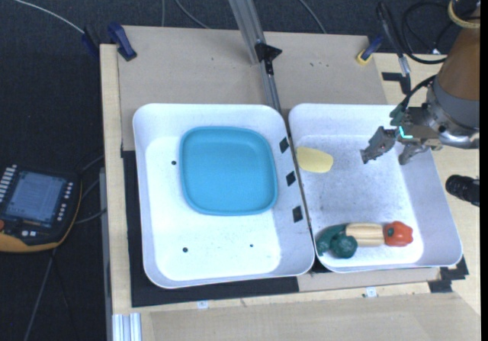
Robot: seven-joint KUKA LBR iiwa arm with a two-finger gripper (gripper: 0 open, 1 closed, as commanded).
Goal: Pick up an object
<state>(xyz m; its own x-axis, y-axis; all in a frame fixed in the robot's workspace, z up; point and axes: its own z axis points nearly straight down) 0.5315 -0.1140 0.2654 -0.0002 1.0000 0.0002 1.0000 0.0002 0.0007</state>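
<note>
- Objects for picking lie in the right bin (446, 217), and nearest the camera, along its front wall, we see three in a row: a dark green vegetable-shaped toy (337, 242) on the left, a tan bread-like roll (364, 234) in the middle, and a red tomato-like piece (397, 233) on the right. The three appear to touch one another end to end.
- Further back in the same bin, we find a pale yellow piece (314, 159) lying flat near the bin's left wall, well apart from the front row.
- The left bin (156, 255) sits just beside the right one, their inner walls touching. In it we see a light blue square plate (228, 170) lying flat, set toward the bin's rear half, with a few small dark specks on the white floor around it.
- The gripper (393, 146) hangs over the rear right part of the right bin, reaching in from the right. We see its two dark fingers spread apart with nothing between them; one finger (375, 147) points down and left toward the bin floor. It is well apart from the front row of objects and near, but not touching, the yellow piece.
- Behind the gripper, we make out the grey wrist and the orange band (461, 65) of the arm at the right edge.
- Farthest back, a slanted metal pole (240, 0) rises from the wooden bench (191, 65), with blue clamps (122, 42) at its rear corners.
- On the dark floor to the left rests a handheld control pendant (34, 206).
</note>
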